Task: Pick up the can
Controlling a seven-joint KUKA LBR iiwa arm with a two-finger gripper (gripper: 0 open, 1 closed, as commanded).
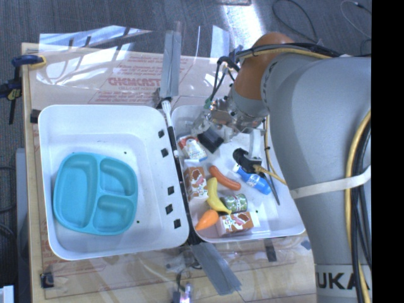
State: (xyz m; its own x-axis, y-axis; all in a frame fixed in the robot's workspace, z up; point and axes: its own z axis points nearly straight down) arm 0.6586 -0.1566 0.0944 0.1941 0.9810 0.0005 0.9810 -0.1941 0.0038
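The can (235,202) is small and green with a silver end. It lies on its side in the right bin (282,214), between a yellow banana (216,196) and a red carton (237,222). My gripper (211,139) hangs over the far left part of that bin, well above and behind the can, close to a red-and-white pack (192,149). Its tip is dark and partly hidden by the wrist.
The right bin also holds a brown carton (196,182), an orange sausage (225,177), a carrot (207,219) and a blue bottle (252,177). A blue divided tray (95,193) lies in the left bin (63,122). The arm's grey body covers the right side.
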